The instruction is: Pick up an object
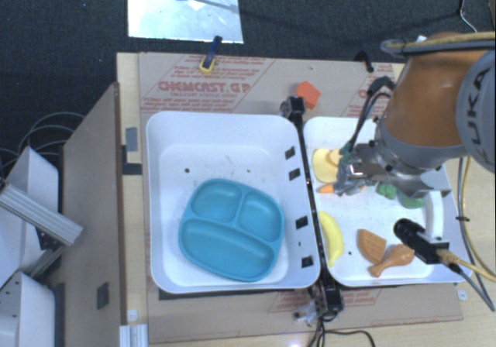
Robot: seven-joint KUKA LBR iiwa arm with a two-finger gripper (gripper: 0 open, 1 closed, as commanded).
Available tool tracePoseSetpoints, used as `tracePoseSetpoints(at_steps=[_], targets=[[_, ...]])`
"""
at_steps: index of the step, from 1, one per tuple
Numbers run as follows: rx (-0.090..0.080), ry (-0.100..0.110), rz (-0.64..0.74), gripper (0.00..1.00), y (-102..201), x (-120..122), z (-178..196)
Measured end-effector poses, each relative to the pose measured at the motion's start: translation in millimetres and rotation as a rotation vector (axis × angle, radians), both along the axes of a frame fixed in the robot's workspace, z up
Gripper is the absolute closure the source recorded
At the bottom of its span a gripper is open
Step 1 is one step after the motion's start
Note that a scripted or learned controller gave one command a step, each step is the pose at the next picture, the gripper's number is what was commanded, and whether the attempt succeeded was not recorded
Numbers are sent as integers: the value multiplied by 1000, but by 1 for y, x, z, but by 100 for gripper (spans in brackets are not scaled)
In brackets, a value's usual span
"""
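Toys in right bin (465,272), banana (332,235) and drumstick (391,259) loose at front: end effector (353,171) low over rear pieces, grip state untellable; approach step, descent likely next.

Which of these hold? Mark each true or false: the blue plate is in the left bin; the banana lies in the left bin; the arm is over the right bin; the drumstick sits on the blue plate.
1. The blue divided plate is in the left bin. True.
2. The banana lies in the left bin. False: it lies in the right bin, near the divider.
3. The arm is over the right bin. True.
4. The drumstick sits on the blue divided plate. False: it lies on the right bin's floor, near its front edge.
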State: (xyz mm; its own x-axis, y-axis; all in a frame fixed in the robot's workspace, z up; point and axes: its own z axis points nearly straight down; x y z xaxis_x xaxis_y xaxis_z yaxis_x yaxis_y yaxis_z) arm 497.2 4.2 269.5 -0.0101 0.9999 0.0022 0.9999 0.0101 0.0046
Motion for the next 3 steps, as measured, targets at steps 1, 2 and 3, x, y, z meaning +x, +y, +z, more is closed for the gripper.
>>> tracePoseSetpoints(at_steps=[1, 2, 3], targets=[[-3, 4, -12, 100, -40, -11, -26], [1, 2, 2, 100, 42, 3, -26], [-2, 6, -10, 100, 21, -11, -52]])
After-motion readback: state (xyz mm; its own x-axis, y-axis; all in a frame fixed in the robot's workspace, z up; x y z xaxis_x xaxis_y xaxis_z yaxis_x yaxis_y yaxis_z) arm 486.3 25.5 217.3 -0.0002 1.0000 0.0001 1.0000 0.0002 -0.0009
